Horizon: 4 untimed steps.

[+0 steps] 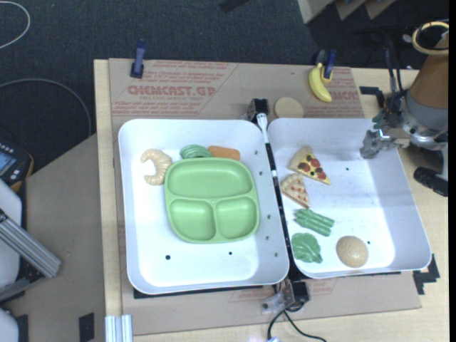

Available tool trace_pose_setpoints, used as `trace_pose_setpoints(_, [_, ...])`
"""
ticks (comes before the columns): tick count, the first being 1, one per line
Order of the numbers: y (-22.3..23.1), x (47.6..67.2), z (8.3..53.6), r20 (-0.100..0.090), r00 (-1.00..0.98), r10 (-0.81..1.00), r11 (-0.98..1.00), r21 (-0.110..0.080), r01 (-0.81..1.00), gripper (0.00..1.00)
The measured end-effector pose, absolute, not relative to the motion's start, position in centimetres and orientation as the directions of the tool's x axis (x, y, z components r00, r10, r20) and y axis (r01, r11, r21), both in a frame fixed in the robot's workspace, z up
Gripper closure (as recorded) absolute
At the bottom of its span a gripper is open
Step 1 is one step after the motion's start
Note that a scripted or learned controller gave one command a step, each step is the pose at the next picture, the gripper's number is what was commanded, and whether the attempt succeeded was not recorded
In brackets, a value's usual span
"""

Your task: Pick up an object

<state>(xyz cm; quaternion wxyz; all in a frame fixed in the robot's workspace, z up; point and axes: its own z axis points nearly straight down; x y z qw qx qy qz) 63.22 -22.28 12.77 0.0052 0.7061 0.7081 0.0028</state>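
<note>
My gripper (372, 145) hangs over the far right corner of the right bin (399, 212), with nothing seen in it. The grey arm with its orange band (429, 84) reaches in from the right. In this bin lie a pepperoni pizza slice (310, 165), a second pizza slice (294, 189), a green bean pod (313, 221), a green leafy piece (307, 247) and a tan bread roll (352, 251). All of them lie to the left of and nearer than the gripper.
The left bin (142, 248) holds a green divided plate (211, 199), a croissant (156, 165), a green piece (194, 151) and an orange piece (224, 152). A banana (320, 84) and a tan disc (288, 107) lie on the bench behind the bins.
</note>
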Motion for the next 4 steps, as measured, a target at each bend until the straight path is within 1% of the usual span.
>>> trace_pose_setpoints(4, [-22.4, 63.5, 17.0, -0.01, -0.004, 1.0, 0.004, 0.025, 1.0, 1.0])
